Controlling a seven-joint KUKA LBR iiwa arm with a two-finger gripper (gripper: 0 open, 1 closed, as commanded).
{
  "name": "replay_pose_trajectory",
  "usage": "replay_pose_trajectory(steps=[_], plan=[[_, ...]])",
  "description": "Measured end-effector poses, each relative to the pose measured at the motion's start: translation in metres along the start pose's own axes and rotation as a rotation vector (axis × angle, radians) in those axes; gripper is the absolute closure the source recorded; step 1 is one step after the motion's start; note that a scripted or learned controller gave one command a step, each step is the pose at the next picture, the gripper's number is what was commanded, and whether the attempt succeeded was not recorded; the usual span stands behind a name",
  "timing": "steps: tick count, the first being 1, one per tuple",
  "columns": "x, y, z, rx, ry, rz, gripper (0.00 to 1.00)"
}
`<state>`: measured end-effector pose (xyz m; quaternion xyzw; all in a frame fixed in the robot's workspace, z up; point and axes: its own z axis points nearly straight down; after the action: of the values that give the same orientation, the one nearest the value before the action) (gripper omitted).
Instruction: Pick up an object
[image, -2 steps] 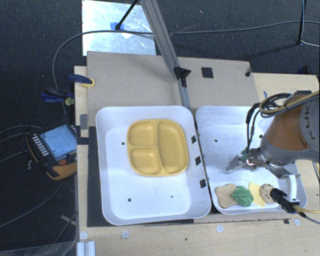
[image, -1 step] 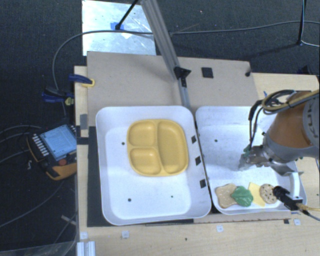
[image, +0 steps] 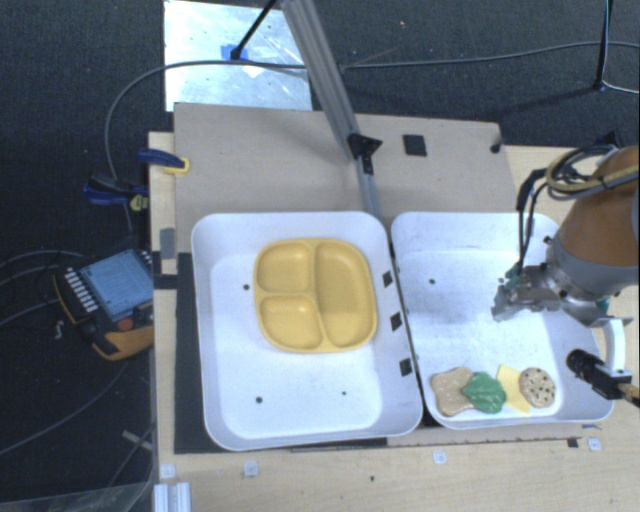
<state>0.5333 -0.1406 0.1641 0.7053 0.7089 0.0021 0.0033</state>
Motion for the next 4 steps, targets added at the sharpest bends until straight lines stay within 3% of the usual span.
replay_pose_trajectory(steps=[1,2,4], plan=[[0.001,0.012,-0.057,0.0,0.0,-0.001,1.0],[0.001,0.014,-0.077,0.004,0.001,0.0,1.0],[0.094,0.029,-0.064,0.005,0.003,-0.005,1.0]])
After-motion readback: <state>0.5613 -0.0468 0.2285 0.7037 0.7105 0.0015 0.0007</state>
